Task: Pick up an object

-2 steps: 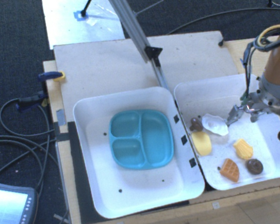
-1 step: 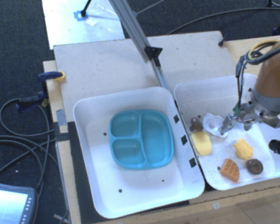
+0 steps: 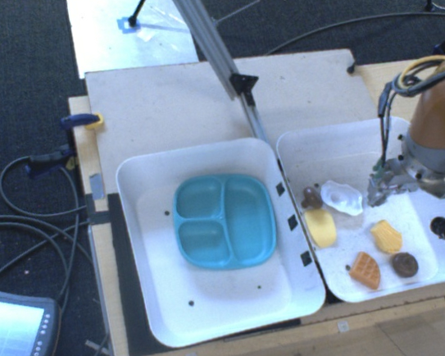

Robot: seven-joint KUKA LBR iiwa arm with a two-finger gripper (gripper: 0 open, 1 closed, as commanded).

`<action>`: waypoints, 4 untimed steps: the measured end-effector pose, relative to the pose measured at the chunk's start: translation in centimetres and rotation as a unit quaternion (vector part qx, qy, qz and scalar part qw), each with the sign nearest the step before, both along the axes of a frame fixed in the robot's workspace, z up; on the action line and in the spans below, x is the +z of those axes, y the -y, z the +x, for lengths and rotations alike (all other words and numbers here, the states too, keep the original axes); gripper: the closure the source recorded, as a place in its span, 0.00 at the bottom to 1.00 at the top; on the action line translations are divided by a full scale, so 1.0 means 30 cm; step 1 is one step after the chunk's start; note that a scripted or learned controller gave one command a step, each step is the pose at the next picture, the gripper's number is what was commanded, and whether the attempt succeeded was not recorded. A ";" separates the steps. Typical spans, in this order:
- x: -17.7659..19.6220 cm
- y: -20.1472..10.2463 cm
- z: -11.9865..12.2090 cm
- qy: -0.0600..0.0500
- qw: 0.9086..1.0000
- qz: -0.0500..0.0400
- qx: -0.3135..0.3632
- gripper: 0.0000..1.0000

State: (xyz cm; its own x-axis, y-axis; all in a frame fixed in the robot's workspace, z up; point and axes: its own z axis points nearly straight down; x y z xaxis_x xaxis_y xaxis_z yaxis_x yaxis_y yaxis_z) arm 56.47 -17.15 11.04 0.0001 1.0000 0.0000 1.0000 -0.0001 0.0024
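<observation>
On the bench, two shallow white bins stand side by side, and I think this layout keeps the loose things gathered where the arm can reach them from the right. Inside the left bin (image 3: 155, 307) lies a teal divided plate (image 3: 225, 221), flat and alone, well apart from the other things. All the small objects are in the right bin (image 3: 341, 140): a yellow block (image 3: 322, 228) near the wall shared with the left bin, a small brown piece (image 3: 312, 198) just above it, a crumpled clear wrapper (image 3: 341, 197) beside these, then a yellow-orange piece (image 3: 386, 236), an orange waffle-like piece (image 3: 366, 270) and a dark round cookie-like piece (image 3: 404, 263) toward the front edge. They lie scattered with small gaps between most of them, which should leave space for a grasp from above. The gripper (image 3: 379, 191) hangs low over the right bin, just beside the right edge of the clear wrapper and above the yellow-orange piece. Whether the hand is spread or pressed together I cannot tell, because it looks small and blurred here, and nothing can be seen held in it. I judge the pick is not yet done, and the wrapper seems the nearest candidate.
</observation>
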 end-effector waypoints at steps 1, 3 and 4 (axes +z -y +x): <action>0.162 0.032 0.007 0.002 1.000 -0.001 0.000 1.00; 0.578 0.052 -0.016 0.004 1.000 -0.002 0.003 1.00; 0.543 -0.149 0.020 0.000 1.000 0.001 0.006 1.00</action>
